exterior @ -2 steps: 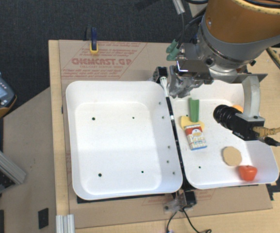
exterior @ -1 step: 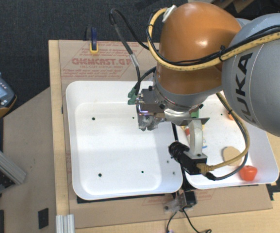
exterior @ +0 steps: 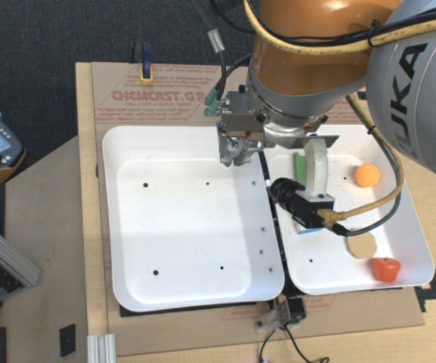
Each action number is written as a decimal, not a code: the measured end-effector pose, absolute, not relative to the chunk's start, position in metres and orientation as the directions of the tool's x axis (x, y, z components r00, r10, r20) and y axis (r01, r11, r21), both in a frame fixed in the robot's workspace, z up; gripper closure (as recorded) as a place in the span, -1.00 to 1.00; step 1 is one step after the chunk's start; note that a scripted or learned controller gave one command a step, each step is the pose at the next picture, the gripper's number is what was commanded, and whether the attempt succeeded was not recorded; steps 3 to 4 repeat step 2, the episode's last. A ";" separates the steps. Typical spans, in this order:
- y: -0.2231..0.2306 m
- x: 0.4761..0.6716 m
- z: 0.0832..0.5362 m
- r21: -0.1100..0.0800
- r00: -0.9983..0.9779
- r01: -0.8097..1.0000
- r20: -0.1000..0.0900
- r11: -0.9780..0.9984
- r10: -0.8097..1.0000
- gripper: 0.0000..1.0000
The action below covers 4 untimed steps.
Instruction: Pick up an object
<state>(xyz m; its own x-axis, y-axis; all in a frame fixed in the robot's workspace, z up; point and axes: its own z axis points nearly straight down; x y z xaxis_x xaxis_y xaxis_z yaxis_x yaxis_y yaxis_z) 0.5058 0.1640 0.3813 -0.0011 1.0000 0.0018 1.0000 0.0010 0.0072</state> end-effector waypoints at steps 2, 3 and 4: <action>0.225 0.527 0.339 -0.017 0.000 1.000 -0.007 0.000 1.000 1.00; 0.225 0.527 0.339 -0.017 0.000 1.000 -0.007 0.000 1.000 1.00; 0.225 0.527 0.339 -0.017 0.000 1.000 -0.007 0.000 1.000 1.00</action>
